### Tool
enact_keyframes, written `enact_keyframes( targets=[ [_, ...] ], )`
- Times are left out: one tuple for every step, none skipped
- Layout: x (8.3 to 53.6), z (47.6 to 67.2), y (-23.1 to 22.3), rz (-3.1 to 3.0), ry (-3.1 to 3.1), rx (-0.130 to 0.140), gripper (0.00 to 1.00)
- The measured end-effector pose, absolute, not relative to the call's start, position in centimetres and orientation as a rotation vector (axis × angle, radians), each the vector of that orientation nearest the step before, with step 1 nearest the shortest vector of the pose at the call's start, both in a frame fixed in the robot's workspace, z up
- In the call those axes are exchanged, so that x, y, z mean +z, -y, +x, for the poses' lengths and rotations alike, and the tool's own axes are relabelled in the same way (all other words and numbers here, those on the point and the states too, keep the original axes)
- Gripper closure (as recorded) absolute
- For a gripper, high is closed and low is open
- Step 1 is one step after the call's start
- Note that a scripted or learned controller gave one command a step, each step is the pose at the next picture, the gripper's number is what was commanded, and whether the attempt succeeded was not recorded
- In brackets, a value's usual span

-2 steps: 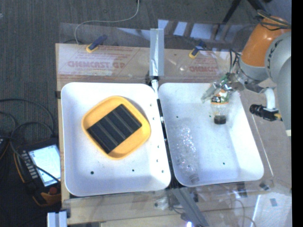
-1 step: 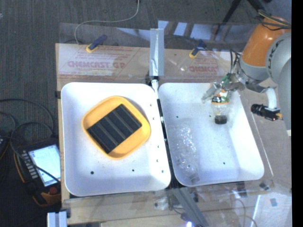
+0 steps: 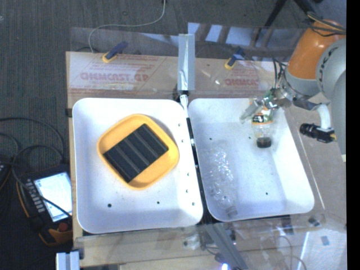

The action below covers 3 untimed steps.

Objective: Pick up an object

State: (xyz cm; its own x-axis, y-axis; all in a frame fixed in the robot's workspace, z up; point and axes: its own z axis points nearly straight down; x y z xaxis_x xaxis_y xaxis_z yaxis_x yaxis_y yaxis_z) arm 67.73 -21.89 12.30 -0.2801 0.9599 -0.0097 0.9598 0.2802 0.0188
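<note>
Probably light, slick and easily crushed: clear bottle (image 3: 220,176), best pinched across its midbody; end effector (image 3: 261,118) grip state impossible to tell.

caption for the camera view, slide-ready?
Gripper above right bin holding clear bottle; yellow-and-black pad in left bin.

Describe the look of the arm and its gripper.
The arm is grey with a rounded orange band above the wrist. A black cable runs down toward the small metallic gripper, which carries a few coloured bits. A black fitting protrudes from a white part.
</note>
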Motion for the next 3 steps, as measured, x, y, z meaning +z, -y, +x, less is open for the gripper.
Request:
enact_keyframes(
  targets=[
    [11.9, 67.9, 22.1, 1.817, -2.547, 0.015, 0.00],
    [10.5, 67.3, 22.0, 1.771, -2.602, 0.001, 0.00],
    [10.0, 66.6, 21.7, 1.785, -2.621, -0.013, 1.00]
  ],
)
